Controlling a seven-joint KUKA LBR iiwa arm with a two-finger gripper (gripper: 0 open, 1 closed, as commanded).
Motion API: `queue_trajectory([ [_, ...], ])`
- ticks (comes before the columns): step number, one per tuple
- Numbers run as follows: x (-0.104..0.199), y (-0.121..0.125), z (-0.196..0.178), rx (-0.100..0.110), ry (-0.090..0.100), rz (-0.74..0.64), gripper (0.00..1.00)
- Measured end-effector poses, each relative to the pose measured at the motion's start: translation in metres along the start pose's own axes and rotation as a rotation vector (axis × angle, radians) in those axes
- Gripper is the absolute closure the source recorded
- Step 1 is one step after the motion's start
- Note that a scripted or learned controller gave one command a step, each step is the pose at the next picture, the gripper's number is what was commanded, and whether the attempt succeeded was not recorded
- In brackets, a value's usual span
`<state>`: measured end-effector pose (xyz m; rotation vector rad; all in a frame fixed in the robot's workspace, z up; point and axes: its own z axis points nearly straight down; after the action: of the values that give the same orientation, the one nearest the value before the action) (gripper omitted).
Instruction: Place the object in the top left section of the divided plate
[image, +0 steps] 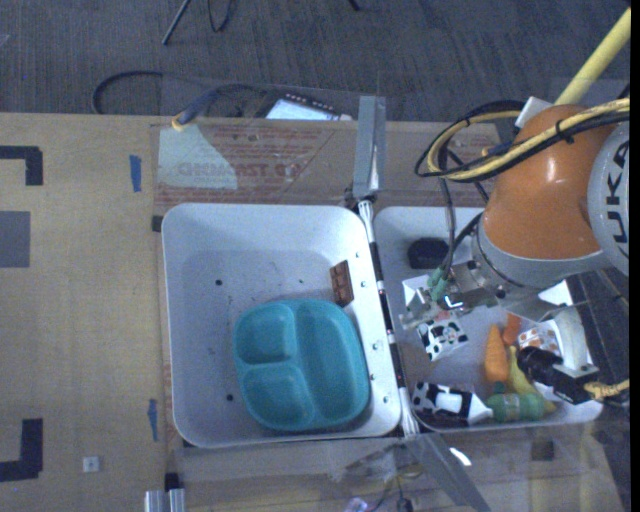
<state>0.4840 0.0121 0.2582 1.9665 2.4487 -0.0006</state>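
Bench (80, 300), two white bins (200, 250), one teal divided plate (300, 365), one tool (437, 300)

The divided plate (300, 365) looked like smooth teal plastic; the bins (190, 260) were matt white, and the table (80, 330) resembled pale wood.

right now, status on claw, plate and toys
Claw low over right bin, above cow toy. Teal plate in left bin. Brown block beside plate.

One fixed camera looks down from above at a slant, far enough to take in both bins. The left bin (190, 330) sits mid-frame; floor lies beyond it, the arm (555, 190) to its right.
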Motion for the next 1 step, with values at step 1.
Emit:
queue_trajectory([
  [1,-0.0007,0.0339,0.0437,0.002,0.002,-0.079,1.00],
])
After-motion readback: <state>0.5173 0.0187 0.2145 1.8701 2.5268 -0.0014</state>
